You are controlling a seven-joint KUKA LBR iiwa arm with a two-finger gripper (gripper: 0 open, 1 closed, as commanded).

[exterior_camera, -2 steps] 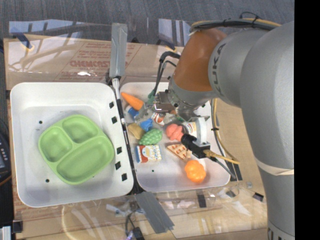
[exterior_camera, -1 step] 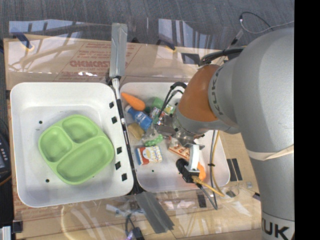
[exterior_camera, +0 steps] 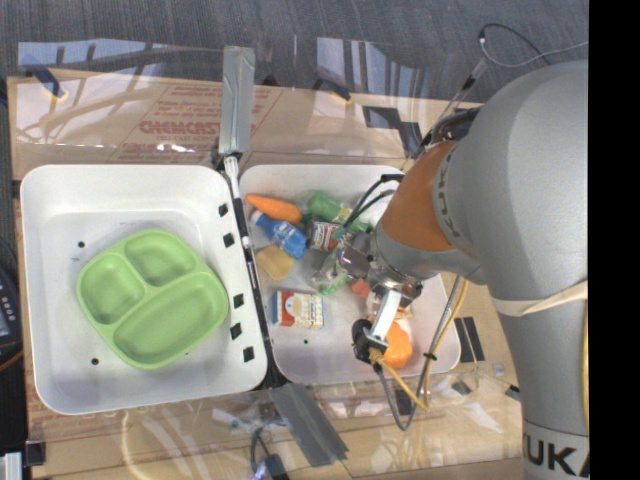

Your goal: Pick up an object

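Note:
The right bin (exterior_camera: 320, 366) holds a jumble of small items: an orange carrot (exterior_camera: 275, 208), a blue bottle-like thing (exterior_camera: 283, 235), a green item (exterior_camera: 323, 206), a small can (exterior_camera: 325, 235), a tan lump (exterior_camera: 275, 263) and a white carton (exterior_camera: 298, 309) lying flat. An orange ball-like item (exterior_camera: 399, 346) lies at the bin's front right. My gripper (exterior_camera: 337, 261) is down in the middle of this bin, just right of the tan lump and below the can. The wrist hides its tips, and I cannot see whether anything is in it.
The left bin (exterior_camera: 60, 188) holds a green divided plate (exterior_camera: 150, 298). A grey bar (exterior_camera: 236, 108) and the black-clipped wall between the two bins stand close to the carton's left. The big grey arm covers the right bin's right side.

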